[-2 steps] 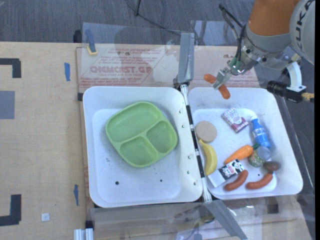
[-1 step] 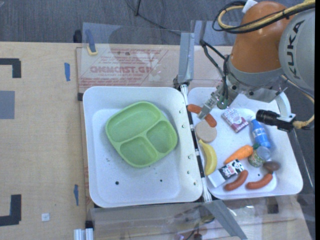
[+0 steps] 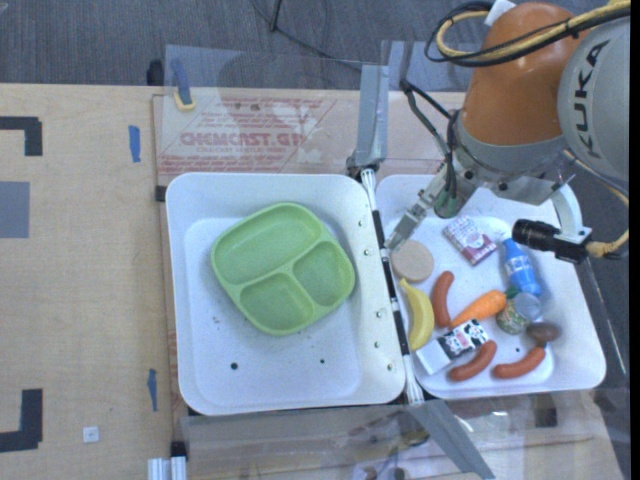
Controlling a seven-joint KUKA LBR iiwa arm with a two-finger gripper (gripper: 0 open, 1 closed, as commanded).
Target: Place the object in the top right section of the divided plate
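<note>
One pincer (image 3: 408, 223) above round cookie (image 3: 412, 262), holding nothing.

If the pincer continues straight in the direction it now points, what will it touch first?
The pincer points down and to the left, at the left edge of the right bin. It would probably first meet the divider between the bins, just left of the tan round disc; depth is unclear.

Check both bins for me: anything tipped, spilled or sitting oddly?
Nothing spilled or damaged. The green plate sits rotated at a slant in the left bin, with nothing in its sections. The food items lie jumbled in the right bin: the banana rests against the divider, and the sausages crowd the near edge.
</note>
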